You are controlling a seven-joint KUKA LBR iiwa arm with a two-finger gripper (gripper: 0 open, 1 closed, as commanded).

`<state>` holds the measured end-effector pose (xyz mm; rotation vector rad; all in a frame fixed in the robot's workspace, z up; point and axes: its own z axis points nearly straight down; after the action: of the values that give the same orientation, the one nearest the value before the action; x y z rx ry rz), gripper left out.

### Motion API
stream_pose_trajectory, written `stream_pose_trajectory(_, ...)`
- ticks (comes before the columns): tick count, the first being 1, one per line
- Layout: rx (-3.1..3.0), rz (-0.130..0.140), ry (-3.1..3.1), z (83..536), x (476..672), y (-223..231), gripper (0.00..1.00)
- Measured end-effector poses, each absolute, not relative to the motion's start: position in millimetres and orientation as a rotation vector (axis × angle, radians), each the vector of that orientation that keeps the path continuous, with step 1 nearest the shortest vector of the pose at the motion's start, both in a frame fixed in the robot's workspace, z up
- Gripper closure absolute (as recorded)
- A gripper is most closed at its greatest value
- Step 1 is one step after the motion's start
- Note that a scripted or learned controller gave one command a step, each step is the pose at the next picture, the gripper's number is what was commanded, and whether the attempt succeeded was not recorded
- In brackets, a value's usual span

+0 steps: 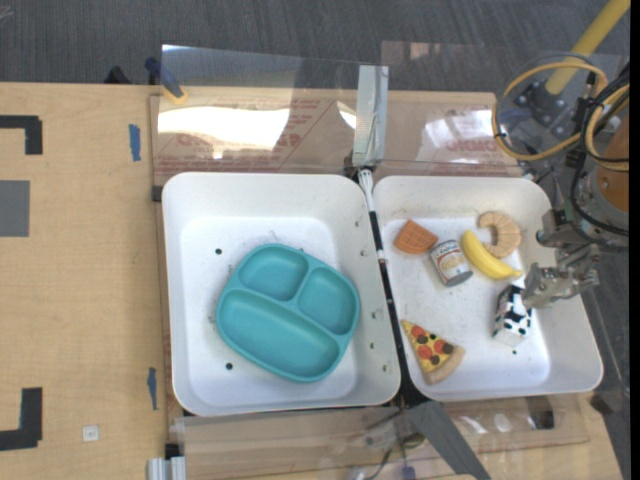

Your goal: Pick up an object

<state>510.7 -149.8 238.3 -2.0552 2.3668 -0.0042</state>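
Gripper beside cow toy, near banana.

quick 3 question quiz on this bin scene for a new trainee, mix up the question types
1. True or false: the teal plastic divided plate lies in the left white bin.
2. Which object lies closest to the gripper? A) the toy pizza slice B) the black and white cow figure C) the orange wedge-shaped toy
3. Fill in: the yellow toy banana lies between the small grey can and the tan ring-shaped ____.

Key: 1 true; 2 B; 3 pastry (a bitten doughnut, by its look).
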Motion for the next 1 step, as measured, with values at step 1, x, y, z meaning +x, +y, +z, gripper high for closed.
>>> stream_pose_trajectory(1, -2.421, -0.003, 1.992, 269.4, 540.3, -138.5, 1.0)
